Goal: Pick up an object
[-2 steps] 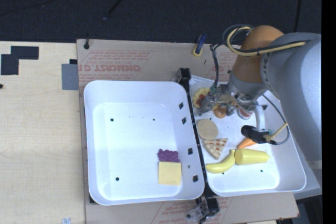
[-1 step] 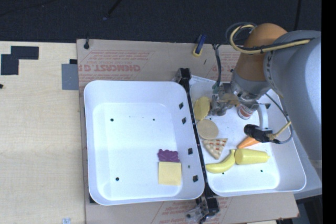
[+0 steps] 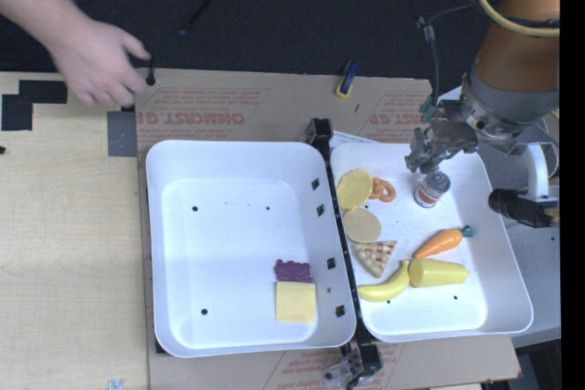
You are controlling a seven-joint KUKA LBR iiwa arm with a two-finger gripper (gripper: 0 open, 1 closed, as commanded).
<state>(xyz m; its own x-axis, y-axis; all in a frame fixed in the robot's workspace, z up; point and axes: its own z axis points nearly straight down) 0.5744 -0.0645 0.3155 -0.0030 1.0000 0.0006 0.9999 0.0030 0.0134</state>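
We see the arm's gripper point(image 3: 430, 162) over the upper part of the right bin point(image 3: 498, 288), just above a small can point(image 3: 430, 189) with a red band that stands near the bin's upper edge. Whether the gripper is released or clenched we cannot tell; the can sits just below it, and we cannot make out contact.

In the same bin we find a pale yellow round slice point(image 3: 355, 189) touching a small orange pretzel point(image 3: 382, 191), a tan round disc point(image 3: 362, 226) just below them, and a pizza wedge point(image 3: 376, 256) beneath that. A banana point(image 3: 384, 286) lies along the lower part, its tip beside a yellow pepper point(image 3: 437, 271), and a carrot point(image 3: 441, 242) lies slantwise just above the pepper.

In the left bin point(image 3: 183, 196) we see a purple bunch of grapes point(image 3: 292, 270) touching the top of a yellow cheese block point(image 3: 295, 301), both near the lower right corner.

A person's hand point(image 3: 96, 64) rests on the bench at upper left, well apart from both bins.
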